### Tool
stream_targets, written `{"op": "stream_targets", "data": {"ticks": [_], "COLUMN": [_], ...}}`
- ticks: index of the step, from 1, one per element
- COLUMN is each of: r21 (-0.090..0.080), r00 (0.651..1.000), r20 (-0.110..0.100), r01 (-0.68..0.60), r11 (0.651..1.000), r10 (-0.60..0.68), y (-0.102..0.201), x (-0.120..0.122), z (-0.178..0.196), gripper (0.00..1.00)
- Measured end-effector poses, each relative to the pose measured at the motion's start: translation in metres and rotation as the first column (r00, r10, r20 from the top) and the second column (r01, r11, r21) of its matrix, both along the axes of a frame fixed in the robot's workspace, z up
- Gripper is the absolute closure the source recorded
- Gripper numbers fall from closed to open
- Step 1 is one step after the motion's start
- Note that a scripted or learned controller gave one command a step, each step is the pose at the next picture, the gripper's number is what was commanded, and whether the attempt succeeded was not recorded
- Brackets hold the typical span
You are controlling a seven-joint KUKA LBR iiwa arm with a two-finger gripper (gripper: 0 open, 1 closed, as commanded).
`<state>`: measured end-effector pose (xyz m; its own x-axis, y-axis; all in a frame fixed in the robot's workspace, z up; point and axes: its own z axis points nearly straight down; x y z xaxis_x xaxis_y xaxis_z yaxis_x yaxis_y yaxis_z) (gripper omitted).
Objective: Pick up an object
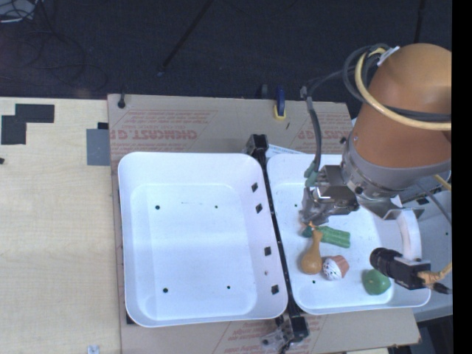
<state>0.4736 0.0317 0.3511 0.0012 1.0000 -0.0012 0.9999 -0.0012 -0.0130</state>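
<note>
My gripper point(313, 218) hangs low over the left part of the right bin point(291, 198). Directly beneath it is the thin neck of a tan gourd-shaped toy point(311, 257), whose round body lies toward the bin's front. A green cylinder point(334, 237) lies just right of the gripper tip, touching the gourd's neck. Whether anything is gripped cannot be made out from this angle.
A small white and red-brown ball-like object point(336, 268) sits beside the gourd's body. A green lump point(376, 282) lies at the bin's front right, and a white curved piece point(408, 234) lies near the right wall. The left bin point(133, 198) stands alongside.
</note>
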Motion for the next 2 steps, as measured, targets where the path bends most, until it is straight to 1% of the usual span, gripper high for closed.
{"op": "stream_targets", "data": {"ticks": [1,2], "r21": [0.0,0.001], "r00": [1.0,1.0], "r20": [0.018,0.001], "r01": [0.0,-0.001], "r11": [1.0,1.0], "r10": [0.0,0.001], "y": [-0.021,-0.013], "x": [0.055,0.027], "z": [0.059,-0.017], "gripper": [1.0,1.0]}}
